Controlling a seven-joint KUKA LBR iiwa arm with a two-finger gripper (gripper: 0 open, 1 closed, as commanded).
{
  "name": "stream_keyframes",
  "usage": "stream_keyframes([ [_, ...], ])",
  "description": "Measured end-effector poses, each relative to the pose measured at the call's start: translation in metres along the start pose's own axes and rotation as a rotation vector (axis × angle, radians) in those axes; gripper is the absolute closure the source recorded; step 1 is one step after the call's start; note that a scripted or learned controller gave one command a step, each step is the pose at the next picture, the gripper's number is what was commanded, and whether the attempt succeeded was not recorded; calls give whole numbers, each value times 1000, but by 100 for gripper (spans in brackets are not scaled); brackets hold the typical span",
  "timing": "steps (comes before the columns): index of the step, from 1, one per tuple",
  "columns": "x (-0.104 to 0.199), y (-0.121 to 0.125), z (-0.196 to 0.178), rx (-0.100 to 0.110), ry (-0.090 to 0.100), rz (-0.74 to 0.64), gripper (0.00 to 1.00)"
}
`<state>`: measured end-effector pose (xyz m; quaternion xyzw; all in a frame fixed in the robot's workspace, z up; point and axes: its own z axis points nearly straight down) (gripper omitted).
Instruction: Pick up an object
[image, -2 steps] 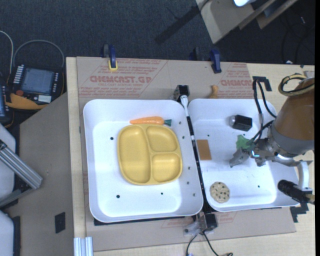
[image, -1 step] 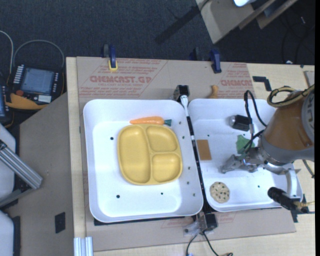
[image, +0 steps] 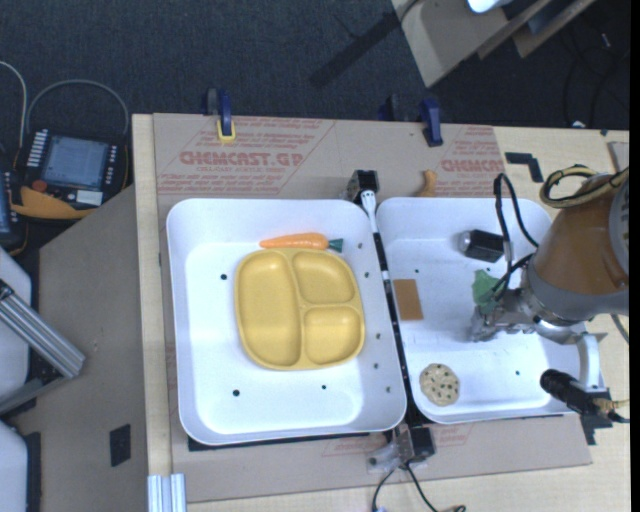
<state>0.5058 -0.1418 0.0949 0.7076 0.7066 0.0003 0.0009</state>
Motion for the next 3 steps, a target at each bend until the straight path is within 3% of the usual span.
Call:
stream_keyframes([
  [2, 3, 3, -126, -7, -2, -3, 100],
  [3, 3, 3, -122, 0, 0, -2, 100],
])
